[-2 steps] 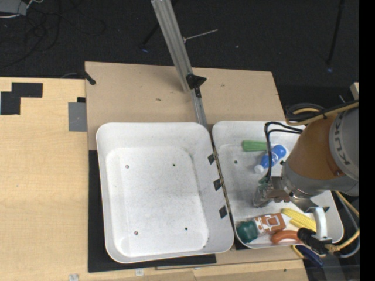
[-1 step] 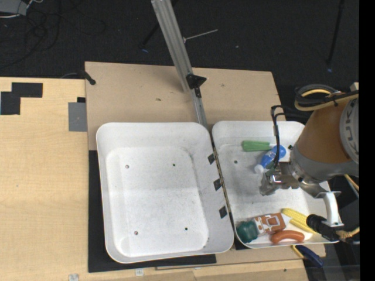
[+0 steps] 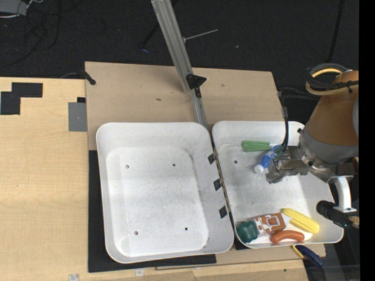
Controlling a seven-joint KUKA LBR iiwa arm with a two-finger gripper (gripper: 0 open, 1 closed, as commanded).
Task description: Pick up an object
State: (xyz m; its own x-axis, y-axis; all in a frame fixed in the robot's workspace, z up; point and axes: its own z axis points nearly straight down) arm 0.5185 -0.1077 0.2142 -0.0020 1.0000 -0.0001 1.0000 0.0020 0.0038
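White plastic bins sit side by side on a wooden bench, seen from above at a slant. The arm (image 3: 331,124), grey with an orange band, reaches in from the right and hangs over the right bin (image 3: 234,134). Its gripper (image 3: 278,171) is low inside that bin, near the bin's middle.

Just left of the gripper, touching or nearly touching its tip, lies a blue bottle (image 3: 266,160) with a white cap. The gripper's dark metal hides its fingers from this angle, so whether they are open or closed cannot be told, nor whether they hold the bottle.

Just beyond the bottle, above and left of the gripper, lies a green cylinder (image 3: 256,146), on its side and apart from the gripper.

Nearer the camera, well below the gripper, several things crowd the bin's front edge. A yellow corn cob (image 3: 301,220) lies slanted below and right of the gripper. Just beside it, an orange piece (image 3: 287,236) lies flat, possibly a toy sausage, though it is too small to be sure. Left of these sits a brown and white packet (image 3: 269,222), and left again a dark green lump (image 3: 247,231) in the bin's front left corner.

Far to the gripper's left is the left bin (image 3: 111,139). A grey metal rail (image 3: 176,43) rises from the bench behind the two bins, above and left of the gripper.
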